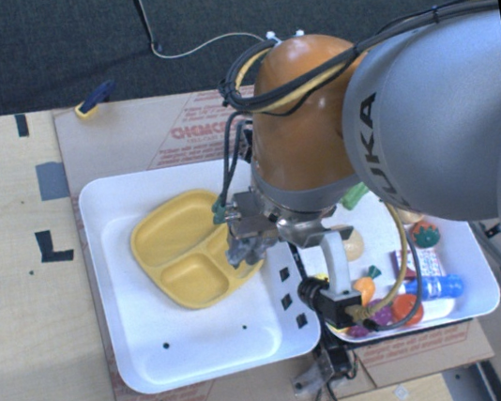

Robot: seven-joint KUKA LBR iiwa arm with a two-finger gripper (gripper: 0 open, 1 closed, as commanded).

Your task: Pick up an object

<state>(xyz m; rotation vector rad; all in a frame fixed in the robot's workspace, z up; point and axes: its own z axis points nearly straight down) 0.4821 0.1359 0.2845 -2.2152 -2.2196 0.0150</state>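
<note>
Slippage is my worry: the gripper [241, 242] sits at the right rim of the yellow divided plate [178, 250], clamped or released I cannot tell, and so wide and shallow a dish, taken by one edge, would likely tilt and slide free. Nearest me the right bin [469, 253] holds a heap of small toys [397, 308], orange, blue and green; the plate lies in the left bin [160, 343].

Grey arm [445, 114], smooth rounded casing, black KUKA lettering [371, 138] (partly cut off). Glossy dome-shaped orange band [300, 125]. Black cables [236, 88] loop over the band's top; dark grey metal wrist block [277, 214] just below the band.
</note>
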